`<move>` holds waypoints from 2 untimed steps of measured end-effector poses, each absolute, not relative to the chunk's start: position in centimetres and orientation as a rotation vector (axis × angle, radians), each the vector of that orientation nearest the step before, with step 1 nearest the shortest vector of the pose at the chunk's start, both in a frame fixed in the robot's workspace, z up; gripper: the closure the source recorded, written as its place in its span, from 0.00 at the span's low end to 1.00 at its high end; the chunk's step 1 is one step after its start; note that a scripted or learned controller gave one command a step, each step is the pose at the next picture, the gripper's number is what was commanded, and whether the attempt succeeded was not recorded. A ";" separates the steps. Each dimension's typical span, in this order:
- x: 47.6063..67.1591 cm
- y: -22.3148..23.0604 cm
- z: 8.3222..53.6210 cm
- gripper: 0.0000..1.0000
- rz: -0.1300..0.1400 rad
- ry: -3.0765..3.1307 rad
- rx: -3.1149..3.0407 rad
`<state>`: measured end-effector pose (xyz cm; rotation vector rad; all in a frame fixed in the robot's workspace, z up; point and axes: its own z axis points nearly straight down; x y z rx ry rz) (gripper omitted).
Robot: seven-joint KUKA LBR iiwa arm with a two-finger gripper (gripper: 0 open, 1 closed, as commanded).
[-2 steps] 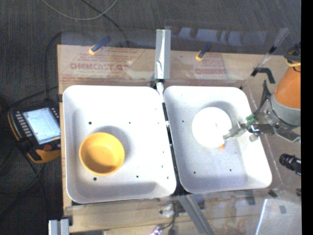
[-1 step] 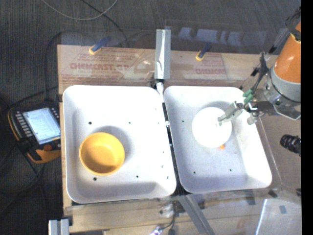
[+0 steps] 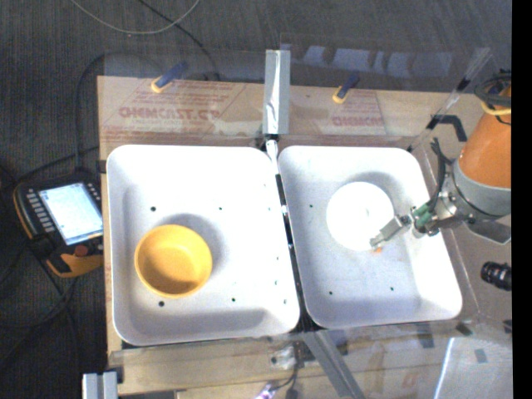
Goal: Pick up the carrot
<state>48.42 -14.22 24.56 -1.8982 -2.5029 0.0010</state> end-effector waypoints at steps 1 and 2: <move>48.4 -5.9 19.9 0.00 0.000 -2.462 -1.948; 51.2 -13.6 27.1 0.00 0.005 -2.351 -2.086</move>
